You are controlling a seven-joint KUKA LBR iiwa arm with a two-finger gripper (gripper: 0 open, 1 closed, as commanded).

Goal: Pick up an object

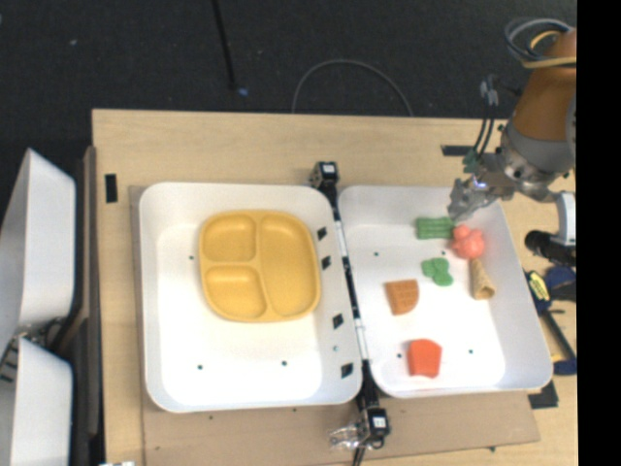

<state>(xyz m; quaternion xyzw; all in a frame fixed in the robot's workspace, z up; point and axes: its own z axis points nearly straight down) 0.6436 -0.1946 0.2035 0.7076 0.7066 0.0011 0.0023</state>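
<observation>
- Camera view: the wooden bench [243, 149] carries two shallow white bins side by side.
- The left bin [170, 357] holds a yellow divided plate [260, 265] with three compartments, lying flat near the bin's middle.
- The right bin [505, 357] holds six small things, all in its nearer-to-arm half and middle.
- The grey arm [539, 115], with its orange band, reaches in from the right and ends over the far right corner of the right bin.
- The gripper [469, 197] hangs just above the far end of the group; whether it is wide or narrow I cannot tell.
- A red block [424, 357] lies nearest the front edge, well apart from the gripper.
- An orange wedge [403, 295] sits near the bin's middle.
- A green flat piece [434, 227] lies just beside the gripper, to its left and slightly nearer the front.
- A pink round toy [469, 242] lies directly in front of the gripper, touching the green flat piece's right end.
- A tan cone [481, 280] lies below the pink toy.
- A small green lump [438, 272] lies between the wedge and the cone.
</observation>
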